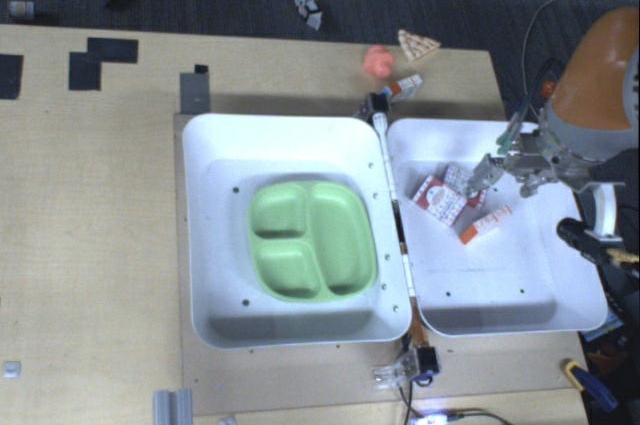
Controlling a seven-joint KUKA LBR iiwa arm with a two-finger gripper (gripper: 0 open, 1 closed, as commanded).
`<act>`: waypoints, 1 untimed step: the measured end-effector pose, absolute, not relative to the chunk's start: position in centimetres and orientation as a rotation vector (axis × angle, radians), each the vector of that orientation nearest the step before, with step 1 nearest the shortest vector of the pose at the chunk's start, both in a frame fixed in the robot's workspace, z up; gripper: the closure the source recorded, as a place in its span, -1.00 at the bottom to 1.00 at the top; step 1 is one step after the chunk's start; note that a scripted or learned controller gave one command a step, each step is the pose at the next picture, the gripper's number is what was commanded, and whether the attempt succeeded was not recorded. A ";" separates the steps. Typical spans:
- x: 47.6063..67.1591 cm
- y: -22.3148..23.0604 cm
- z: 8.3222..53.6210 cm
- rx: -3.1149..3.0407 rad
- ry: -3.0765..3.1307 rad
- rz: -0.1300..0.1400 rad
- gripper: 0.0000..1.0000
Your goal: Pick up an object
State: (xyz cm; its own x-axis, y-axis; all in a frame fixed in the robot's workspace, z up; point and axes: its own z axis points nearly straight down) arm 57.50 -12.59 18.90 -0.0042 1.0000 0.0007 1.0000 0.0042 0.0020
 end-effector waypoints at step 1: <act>59.8 -13.1 9.0 2.212 2.219 0.013 -1.00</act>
State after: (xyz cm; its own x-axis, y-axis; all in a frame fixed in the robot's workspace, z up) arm 59.76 -13.08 8.99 -0.0033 1.0000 0.0000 0.9999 0.0033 0.0119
